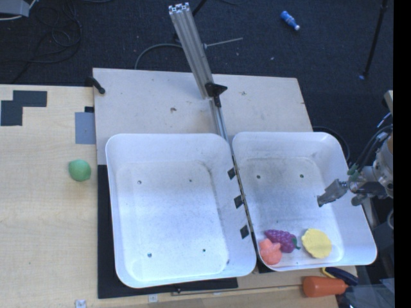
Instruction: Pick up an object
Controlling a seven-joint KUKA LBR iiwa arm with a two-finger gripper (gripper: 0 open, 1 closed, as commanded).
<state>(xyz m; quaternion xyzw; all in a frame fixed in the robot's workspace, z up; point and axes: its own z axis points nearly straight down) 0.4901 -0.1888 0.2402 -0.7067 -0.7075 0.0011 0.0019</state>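
White bins [170,147]; purple grapes [281,239]; yellow lemon [316,243]; orange-pink toy [270,251]; green ball [79,170]; blue bottle [290,20].

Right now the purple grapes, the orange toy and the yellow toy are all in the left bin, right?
Not quite. The camera view shows the purple grapes, the orange toy and the yellow toy all in the right bin, along its near edge, not in the left bin.

A dark carpeted floor [289,50] is lying behind the bench, with black cables [64,18] trailing across it. A pale wooden tabletop [38,236] is sitting at left.
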